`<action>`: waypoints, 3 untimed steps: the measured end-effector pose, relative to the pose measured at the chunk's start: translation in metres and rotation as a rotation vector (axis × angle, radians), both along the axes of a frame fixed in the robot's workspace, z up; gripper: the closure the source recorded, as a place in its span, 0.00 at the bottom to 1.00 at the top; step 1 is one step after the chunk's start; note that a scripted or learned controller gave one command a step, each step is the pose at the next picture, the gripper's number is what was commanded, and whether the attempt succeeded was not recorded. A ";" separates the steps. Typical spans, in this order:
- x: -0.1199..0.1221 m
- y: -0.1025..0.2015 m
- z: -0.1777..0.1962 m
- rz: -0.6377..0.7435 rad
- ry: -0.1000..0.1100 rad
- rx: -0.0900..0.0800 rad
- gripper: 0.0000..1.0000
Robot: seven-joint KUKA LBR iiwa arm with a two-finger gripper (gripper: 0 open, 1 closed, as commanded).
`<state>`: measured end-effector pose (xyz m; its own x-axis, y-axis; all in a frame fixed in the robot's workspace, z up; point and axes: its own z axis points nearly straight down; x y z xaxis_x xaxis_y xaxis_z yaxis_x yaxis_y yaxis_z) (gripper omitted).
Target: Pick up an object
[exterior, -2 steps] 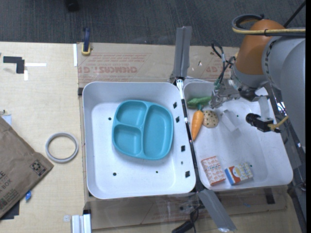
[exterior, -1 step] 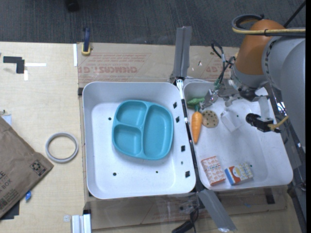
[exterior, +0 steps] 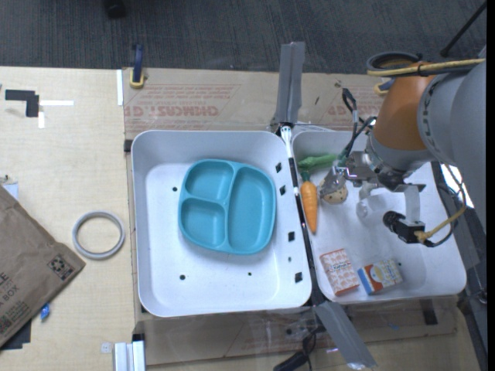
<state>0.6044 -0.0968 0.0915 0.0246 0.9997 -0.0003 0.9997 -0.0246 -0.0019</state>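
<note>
Bench (exterior: pixel 69 145) spreads widest under everything, pale wood bearing a roll of tape (exterior: pixel 98 233) near its left side and a brown cardboard box (exterior: pixel 27 265) at its lower left corner. Next in size comes the left bin (exterior: pixel 155 284), with a blue divided plate (exterior: pixel 228 205) lying near its middle. The right bin (exterior: pixel 441 273) is where I am reaching in from the right, my grey arm (exterior: pixel 456 114) with its orange band crossing that bin's upper right corner. My gripper (exterior: pixel 337 182) hangs low over the bin's upper left area, right at a small round speckled object (exterior: pixel 334 195); how wide it stands I cannot tell. A carrot (exterior: pixel 309 205) lies along the bin's left wall, a green leafy piece (exterior: pixel 317 161) sits near the upper left corner, and two small cartons (exterior: pixel 338 271) (exterior: pixel 380 275) rest along the lower edge.
</note>
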 end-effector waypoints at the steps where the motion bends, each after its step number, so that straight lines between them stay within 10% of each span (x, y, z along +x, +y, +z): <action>1: 0.055 -0.035 0.002 0.294 -0.004 -0.002 0.00; 2: 0.055 -0.078 0.037 0.189 -0.004 -0.002 0.00; 3: -0.001 -0.043 0.000 0.262 -0.001 0.000 0.00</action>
